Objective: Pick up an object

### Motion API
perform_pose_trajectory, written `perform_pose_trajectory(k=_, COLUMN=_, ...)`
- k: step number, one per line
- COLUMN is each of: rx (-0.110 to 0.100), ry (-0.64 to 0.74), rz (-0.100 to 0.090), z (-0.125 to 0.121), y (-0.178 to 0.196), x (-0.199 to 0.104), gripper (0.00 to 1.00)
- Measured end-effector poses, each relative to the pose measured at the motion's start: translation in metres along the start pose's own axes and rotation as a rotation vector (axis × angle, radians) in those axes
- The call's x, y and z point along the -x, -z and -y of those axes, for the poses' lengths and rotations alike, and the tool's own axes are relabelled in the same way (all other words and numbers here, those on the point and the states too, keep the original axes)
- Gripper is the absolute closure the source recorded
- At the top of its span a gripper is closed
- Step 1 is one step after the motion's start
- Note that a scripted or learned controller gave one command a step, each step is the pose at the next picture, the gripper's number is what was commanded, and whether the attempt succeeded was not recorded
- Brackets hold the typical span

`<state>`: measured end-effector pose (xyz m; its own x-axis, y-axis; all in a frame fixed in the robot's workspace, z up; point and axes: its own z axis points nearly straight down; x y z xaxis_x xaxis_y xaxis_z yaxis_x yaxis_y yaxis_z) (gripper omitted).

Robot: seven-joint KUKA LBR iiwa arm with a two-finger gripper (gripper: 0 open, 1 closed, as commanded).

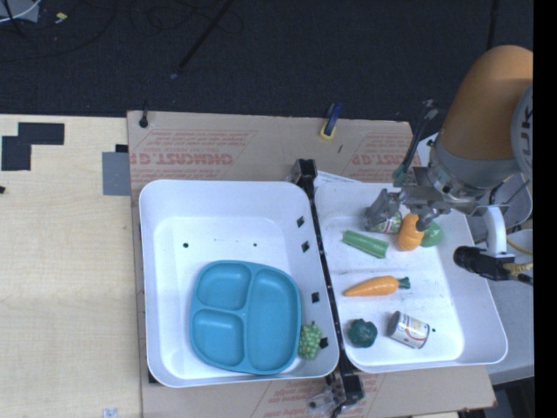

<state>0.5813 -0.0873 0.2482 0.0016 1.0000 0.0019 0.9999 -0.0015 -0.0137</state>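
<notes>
We are lowering our gripper [407,220] into the right bin [487,333], directly over an orange piece [409,233] lying just beside a green stick [365,243]. We cannot tell whether anything is being held. To do this well, we are judging it best to centre on the orange piece, keep clear of the green stick and a small can [387,223], and descend straight.

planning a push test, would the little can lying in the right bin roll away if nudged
Probably. The can lies on its side on the bin's flat floor, so a push across its length would likely roll it. It looks small and probably light. Its smooth, shiny wall may slip between fingers.
</notes>
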Motion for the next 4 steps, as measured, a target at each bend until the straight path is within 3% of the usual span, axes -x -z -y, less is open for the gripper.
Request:
perform_pose_trajectory(k=1, rx=0.011, ry=0.001, rz=0.001, z=-0.002, y=0.006, x=0.000, gripper=0.00)
perform_pose_trajectory(k=4, rx=0.005, ry=0.001, rz=0.000, z=0.004, y=-0.157, x=0.003, gripper=0.00)
